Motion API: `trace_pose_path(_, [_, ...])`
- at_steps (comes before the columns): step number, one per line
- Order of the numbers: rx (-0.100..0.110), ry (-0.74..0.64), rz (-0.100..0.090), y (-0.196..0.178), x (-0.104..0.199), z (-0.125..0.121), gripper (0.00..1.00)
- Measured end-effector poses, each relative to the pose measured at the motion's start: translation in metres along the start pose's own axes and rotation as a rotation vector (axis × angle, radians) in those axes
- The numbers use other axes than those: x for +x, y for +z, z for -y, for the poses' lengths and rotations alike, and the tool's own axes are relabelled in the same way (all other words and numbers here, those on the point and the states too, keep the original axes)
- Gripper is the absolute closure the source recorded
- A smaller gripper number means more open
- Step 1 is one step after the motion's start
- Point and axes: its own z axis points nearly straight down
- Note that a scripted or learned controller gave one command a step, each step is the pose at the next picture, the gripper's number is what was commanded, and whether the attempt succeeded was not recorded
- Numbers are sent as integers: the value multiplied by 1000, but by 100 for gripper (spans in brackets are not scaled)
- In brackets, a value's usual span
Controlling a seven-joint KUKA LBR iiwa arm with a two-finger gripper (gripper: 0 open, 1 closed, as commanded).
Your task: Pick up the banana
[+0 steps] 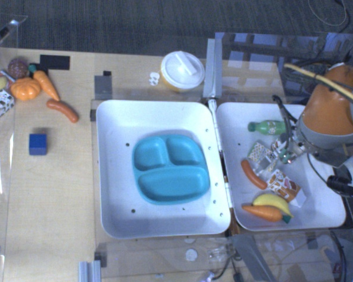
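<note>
- The banana is small, yellow and curved, with a dark tip at its right end. It lies in the near part of the right bin, arched side up.
- A carrot lies just in front of the banana, touching it along its near side. A small orange-and-white packet sits just behind the banana and seems to touch it.
- Left of the packet lies a sausage, slanted, near the bin's left wall. A patterned packet lies beyond it, and a green bottle rests on its side at the far end.
- The banana is close to the right bin's near wall, with only the carrot between them. To its right the bin floor is bare as far as the right wall.
- The left bin holds a blue divided tray in its middle, with white floor open all round it.
- The gripper hangs over the middle of the right bin, above the patterned packet and behind the banana, well clear of it. Nothing is seen between its fingers, and how wide they stand I cannot tell.
- The arm's orange band sits over the bin's far right corner.
</note>
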Motion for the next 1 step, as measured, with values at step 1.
trace_pose_path(1, [-2, -96, 2, -30, -67, -34, 0])
